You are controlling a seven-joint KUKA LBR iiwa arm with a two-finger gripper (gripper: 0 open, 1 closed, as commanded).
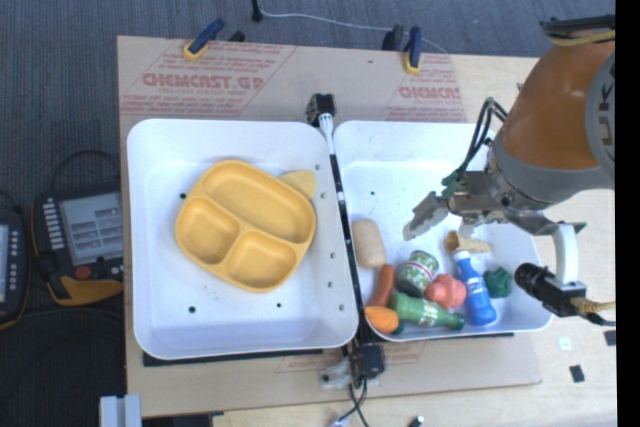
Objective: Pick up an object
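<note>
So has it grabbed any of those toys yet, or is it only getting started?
Nothing looks picked up yet. The gripper hangs over the right bin with open fingers and nothing between them. The toys lie in that bin's near corner: a carrot, a green bottle, a blue bottle and others. The yellow tray sits in the left bin. Left: closing on one toy and lifting it.

In the right bin a group of toy foods lies near the front wall: a tan bread roll [369, 242], an orange carrot [383, 286], a green bottle [427, 312] on its side, a blue bottle [474, 292], a small can [419, 270], a pink piece [447, 291]
</note>
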